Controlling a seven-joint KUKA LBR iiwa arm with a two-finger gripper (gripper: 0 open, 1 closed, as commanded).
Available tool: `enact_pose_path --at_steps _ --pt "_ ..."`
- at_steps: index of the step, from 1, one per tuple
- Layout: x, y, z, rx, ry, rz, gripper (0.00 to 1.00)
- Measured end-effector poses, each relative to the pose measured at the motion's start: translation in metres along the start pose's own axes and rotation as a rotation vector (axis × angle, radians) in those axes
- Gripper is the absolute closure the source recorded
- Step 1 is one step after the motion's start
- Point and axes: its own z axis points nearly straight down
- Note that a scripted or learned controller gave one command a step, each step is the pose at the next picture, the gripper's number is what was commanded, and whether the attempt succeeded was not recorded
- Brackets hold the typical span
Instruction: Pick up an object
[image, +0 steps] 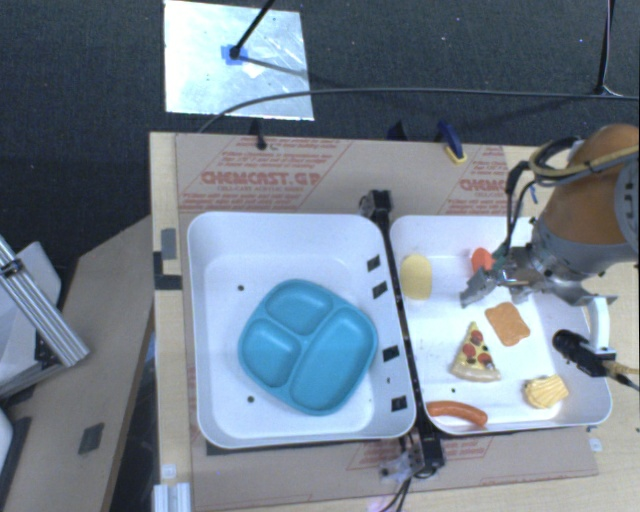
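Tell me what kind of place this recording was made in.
Most likely a robot lab test bench, not a kitchen. Two white bins sit on a board taped to a table, the arm reaches over toy food like a pizza slice, and cables run across a dark carpet.

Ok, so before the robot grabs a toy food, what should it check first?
1. Toys in reach in the right bin: ok; pizza slice, toast piece, hot dog.
2. Gripper over that bin: ok.
3. Gripper fingers open: cannot tell.
4. Nothing already gripped: cannot tell.
5. Pizza slice lies apart from toast piece: ok.
6. Blue plate out of the way, in the left bin: ok.
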Motion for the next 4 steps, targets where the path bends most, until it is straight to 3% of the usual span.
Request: enact_pose_path --at_steps 1,2,4 --pt "-0.002 0.01 0.055 0.0 -0.001 0.0 0.0" --pt "-0.003 0.011 0.04 -0.007 -0.002 0.0 1.0" --pt "-0.004 0.021 -0.055 -0.009 -0.003 -0.003 1.0"
